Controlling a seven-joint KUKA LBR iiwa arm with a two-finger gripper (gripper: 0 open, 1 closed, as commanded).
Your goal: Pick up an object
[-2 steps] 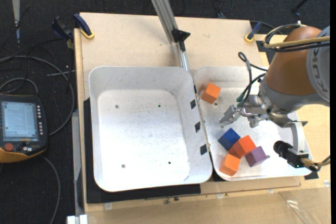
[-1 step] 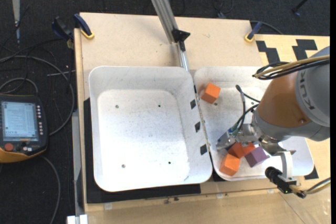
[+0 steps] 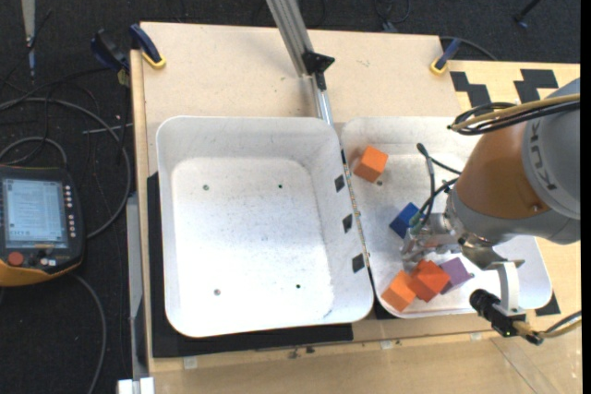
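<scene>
The gripper (image 3: 427,243) is hanging low in the right bin (image 3: 406,141), just above a red block (image 3: 430,280), and whether it is open or closed is not something I am able to tell. The red block is sitting wedged between an orange block (image 3: 399,293) and a purple block (image 3: 457,272), so a straight descent centred on one block is looking wisest. All are looking hard, matte and flat-faced, as are the blue block (image 3: 404,219) and the orange cube (image 3: 371,163) lying farther out on speckled white plastic
</scene>
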